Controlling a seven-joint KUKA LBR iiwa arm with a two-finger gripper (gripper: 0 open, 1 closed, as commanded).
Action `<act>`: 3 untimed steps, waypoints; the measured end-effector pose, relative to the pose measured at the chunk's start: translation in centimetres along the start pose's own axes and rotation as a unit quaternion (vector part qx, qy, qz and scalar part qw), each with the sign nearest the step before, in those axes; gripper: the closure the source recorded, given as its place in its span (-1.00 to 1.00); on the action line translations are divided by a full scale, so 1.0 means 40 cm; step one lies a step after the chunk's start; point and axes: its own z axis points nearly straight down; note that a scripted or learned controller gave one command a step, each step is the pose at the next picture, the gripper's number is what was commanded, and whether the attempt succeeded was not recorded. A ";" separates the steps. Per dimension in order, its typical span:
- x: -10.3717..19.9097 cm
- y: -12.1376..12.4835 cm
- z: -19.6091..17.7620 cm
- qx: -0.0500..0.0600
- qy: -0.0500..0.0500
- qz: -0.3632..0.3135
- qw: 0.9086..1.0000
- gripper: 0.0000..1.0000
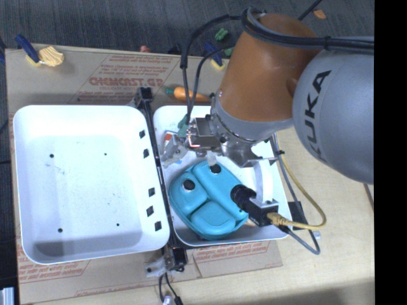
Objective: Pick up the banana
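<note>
Gripper (pixel 206 202) hovering over right bin (pixel 170 116), near edge; clench undeterminable. Banana: likely handling light, soft, bruisable; taking it mid-length.

The grey arm (pixel 331 100), at 3 o'clock, bears black letters "UKA". The brown cardboard sheet (pixel 121 75), at 11 o'clock, carries red print "CHEMCAST"; its smaller lines are illegible.

Two white bins sit side by side: the left bin (pixel 79 183) lies well to the left of the claw (pixel 181 140), and the right bin (pixel 166 116) lies beneath it. One blue plastic object (pixel 206 199) rests just below the claw. One orange object (pixel 186 94) lies above it, outside the bins.
</note>
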 end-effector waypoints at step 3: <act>0.425 0.034 -0.153 0.002 -0.001 0.094 0.996 -1.00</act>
